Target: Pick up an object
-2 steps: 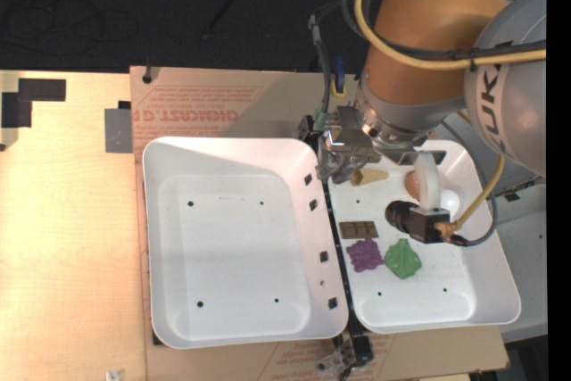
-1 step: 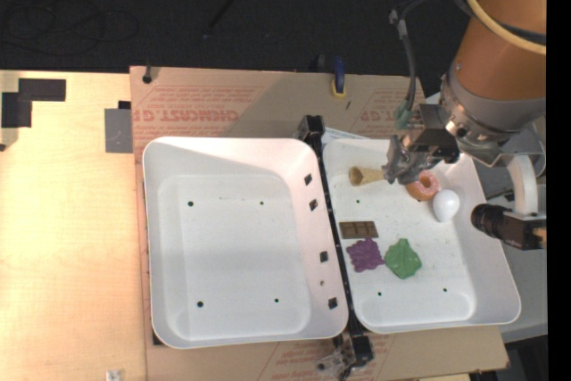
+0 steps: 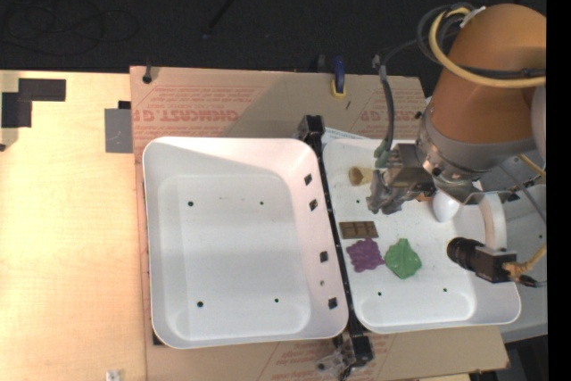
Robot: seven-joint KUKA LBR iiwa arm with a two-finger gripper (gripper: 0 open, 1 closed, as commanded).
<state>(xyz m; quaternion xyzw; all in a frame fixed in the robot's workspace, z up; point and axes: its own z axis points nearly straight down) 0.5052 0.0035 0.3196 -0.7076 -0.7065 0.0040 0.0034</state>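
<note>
The brown block (image 3: 359,230) lies flat in the right-hand white bin (image 3: 446,312), close to its left wall. A purple lump (image 3: 364,255) sits just below the block, with a green lump (image 3: 402,260) beside it. A small tan piece (image 3: 357,176) lies farther up. The pincer (image 3: 385,199) is over this bin, between the tan piece and the block. I cannot tell whether it is released or clenched. The left-hand bin (image 3: 169,192) adjoins on the table (image 3: 62,236).

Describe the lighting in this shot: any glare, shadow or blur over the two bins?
Camera view: glare washes out the upper wall of the left bin, its floor greyer; the right bin is evenly lit, the green lump clearly coloured; the gripper is dark, indistinct; the background is near black.
</note>
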